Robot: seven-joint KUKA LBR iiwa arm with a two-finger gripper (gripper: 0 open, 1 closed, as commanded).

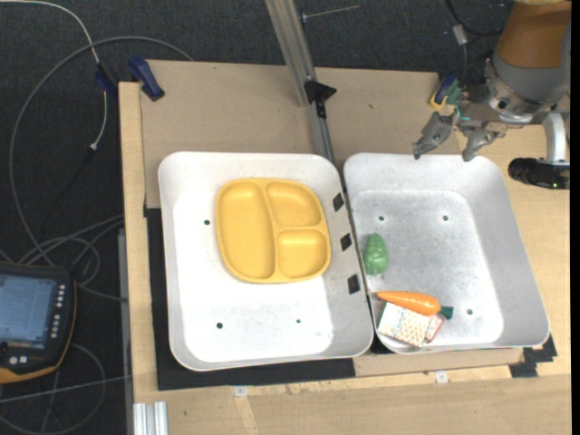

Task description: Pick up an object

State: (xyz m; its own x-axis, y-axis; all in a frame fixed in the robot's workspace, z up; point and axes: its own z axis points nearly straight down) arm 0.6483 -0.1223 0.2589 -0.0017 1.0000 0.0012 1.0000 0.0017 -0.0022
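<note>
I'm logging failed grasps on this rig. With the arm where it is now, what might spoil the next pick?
1. The orange toy carrot lies across a patterned packet, so a grasp may catch both or slip off.
2. That pile sits in the right white bin's near corner; the bin wall could block the gripper.
3. The small green rounded toy sits close to the left wall and may roll.

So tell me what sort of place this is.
Probably a robotics lab bench set up for pick trials. A grey arm with an open gripper hangs over two white bins holding toy items like a carrot, and a control pendant with loose cables lies on the carpet.
</note>
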